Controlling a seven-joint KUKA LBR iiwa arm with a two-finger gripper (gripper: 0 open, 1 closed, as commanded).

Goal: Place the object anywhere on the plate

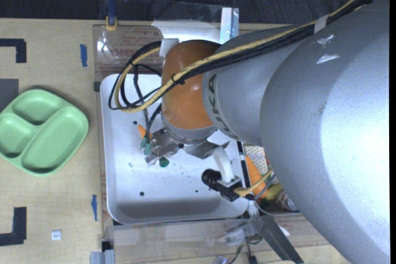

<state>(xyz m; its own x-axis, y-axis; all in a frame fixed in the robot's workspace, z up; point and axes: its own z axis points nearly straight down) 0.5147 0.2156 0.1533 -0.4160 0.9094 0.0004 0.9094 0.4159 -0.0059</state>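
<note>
Gripper down in the white bin

The gripper (153, 151) sits low over the bin (124, 195) floor, and I cannot tell its grip; a small orange-and-green object (145, 135) lies beside it, well apart from the green plate (41, 131) at left.

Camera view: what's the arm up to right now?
The grey arm is reaching down into the white bin, with its gripper low near the bin floor, right by a small orange piece and some small green bits. Whether anything is grasped cannot be told from this angle. The green divided plate sits on the bench to the left of the bin, with nothing in its compartments, so the placing has not happened yet.
</note>
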